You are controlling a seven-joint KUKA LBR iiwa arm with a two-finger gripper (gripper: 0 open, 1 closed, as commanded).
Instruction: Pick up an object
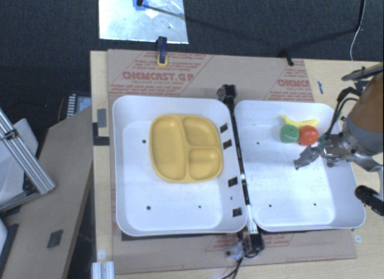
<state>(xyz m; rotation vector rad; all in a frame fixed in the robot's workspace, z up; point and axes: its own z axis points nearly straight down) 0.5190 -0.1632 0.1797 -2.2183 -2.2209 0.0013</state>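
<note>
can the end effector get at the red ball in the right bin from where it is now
Probably yes. The end effector hangs over the right bin, just below the red ball, with bare floor between. A green ball touching its left side might crowd a grasp.

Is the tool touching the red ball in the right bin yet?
Apart. The camera view shows white bin floor between the tool and the red ball, which sits against the green ball.

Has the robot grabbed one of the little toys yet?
Not yet. The gripper hangs low over the right bin, just below the red piece. The green piece and the yellow piece lie beside the red one. Nothing is lifted. Grabbing and lifting are left.
</note>
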